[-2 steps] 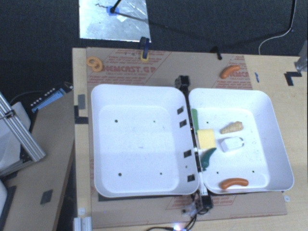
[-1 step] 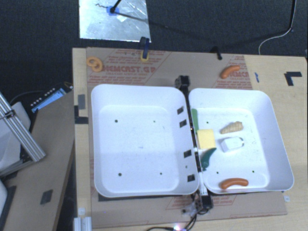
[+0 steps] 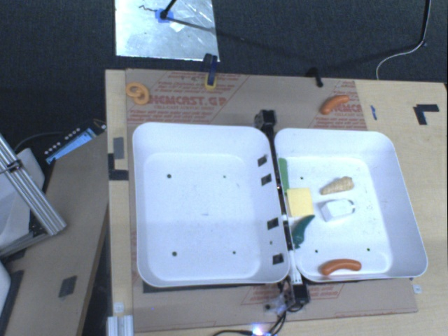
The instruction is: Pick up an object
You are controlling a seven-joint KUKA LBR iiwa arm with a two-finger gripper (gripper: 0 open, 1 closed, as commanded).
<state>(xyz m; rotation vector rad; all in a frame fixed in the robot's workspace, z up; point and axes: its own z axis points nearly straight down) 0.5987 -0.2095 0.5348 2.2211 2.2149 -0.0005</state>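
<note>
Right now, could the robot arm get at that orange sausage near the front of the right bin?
Probably yes. The sausage lies by itself on the right bin's floor, apart from the other items, with nothing over it; the nearby front wall might crowd the approach.

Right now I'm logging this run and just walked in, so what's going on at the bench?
Nothing is being handled at this moment. The right bin holds the pickable things: a yellow block, a tan cone-shaped piece, a white piece, a dark green piece and an orange sausage. Another orange sausage and a pretzel-like ring lie on the cardboard behind the bins. No pick has begun.
</note>
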